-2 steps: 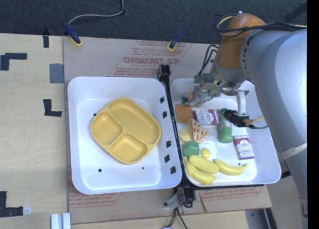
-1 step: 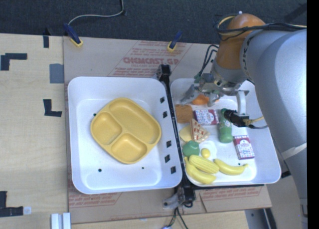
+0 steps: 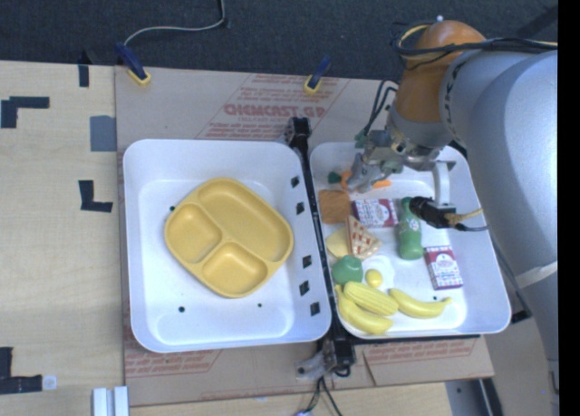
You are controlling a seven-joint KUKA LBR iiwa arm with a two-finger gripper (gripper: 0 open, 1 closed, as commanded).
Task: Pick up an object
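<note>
Several toy foods (image 3: 381,251) lie just below the pincer (image 3: 366,174); none held.

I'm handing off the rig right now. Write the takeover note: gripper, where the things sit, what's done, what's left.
Gripper: low over the back of the right bin, above the orange items near the red-and-white packet. No item visibly held.
Right bin: green bottle, small red box, bananas, waffle slice, green round piece.
Left bin: yellow divided tray.
Done: approach to the pile.
Left: grasp one item and lift it.
</note>
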